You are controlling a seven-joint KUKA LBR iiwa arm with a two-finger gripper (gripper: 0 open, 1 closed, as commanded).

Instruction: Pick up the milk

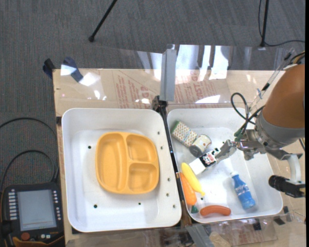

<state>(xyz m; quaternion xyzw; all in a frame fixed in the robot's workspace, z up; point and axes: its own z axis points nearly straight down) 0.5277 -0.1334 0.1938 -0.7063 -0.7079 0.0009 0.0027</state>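
Reaching in from the right, the arm (280, 104) puts its gripper (220, 153) low over the right bin (275, 202), with the fingers closed on the milk (205, 161), a small white carton with black patches. The carton lies tilted near the middle of that bin, its upper end between the fingers. Just above it sit a grey can (200, 143) and a patterned box (183, 132). Touching the carton's lower end is a yellow corn cob (192, 177), and a carrot (188, 191) lies beside the cob along the bin's left wall. A sausage (215, 210) rests near the front wall, and a blue bottle (243, 191) lies to the right. The left bin (72, 138) holds a yellow divided plate (126, 162).
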